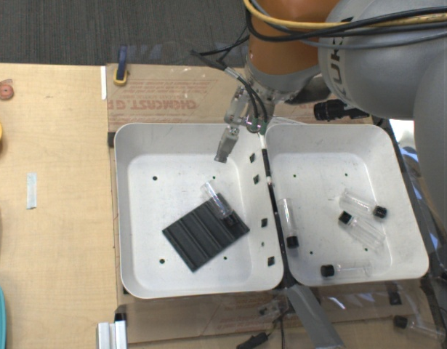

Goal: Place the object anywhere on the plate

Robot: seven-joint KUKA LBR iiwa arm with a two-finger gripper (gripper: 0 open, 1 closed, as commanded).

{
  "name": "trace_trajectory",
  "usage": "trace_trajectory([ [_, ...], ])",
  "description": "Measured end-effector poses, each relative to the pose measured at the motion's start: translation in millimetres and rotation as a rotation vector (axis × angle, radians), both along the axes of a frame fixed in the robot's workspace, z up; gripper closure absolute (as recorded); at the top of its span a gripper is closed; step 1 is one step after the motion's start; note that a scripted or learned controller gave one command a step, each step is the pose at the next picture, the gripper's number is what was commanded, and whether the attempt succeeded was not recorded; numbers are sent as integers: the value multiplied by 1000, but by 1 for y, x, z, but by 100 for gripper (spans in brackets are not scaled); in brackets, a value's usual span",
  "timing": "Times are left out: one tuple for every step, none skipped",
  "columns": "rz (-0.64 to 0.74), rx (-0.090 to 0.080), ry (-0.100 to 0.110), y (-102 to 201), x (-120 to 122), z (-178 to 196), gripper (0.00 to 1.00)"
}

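A black ridged plate [201, 237] lies tilted on the floor of the left bin [136, 195]. A clear tube [215, 198] rests at the plate's upper right edge, its lower end on the ridges and its upper end over the bin floor. My gripper [226, 148] hangs over the back of the left bin, a short way above and behind the tube and apart from it. The grey arm with its orange band [288, 13] reaches in from the upper right.
The right bin [397, 166] holds several clear tubes with black caps, among them one pair [361, 213], one along the divider [286, 220] and one at the front [341, 270]. A cardboard sheet [165, 93] lies behind the bins, and a wooden bench [49, 195] is to the left.
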State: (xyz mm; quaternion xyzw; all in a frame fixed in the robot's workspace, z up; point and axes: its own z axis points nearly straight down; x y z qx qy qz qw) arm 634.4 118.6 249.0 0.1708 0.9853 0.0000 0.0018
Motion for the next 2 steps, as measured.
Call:
trace_trajectory([
  [1,-1,-3,0,1,9,100],
  [343,0,-1,71,-17,111,100],
])
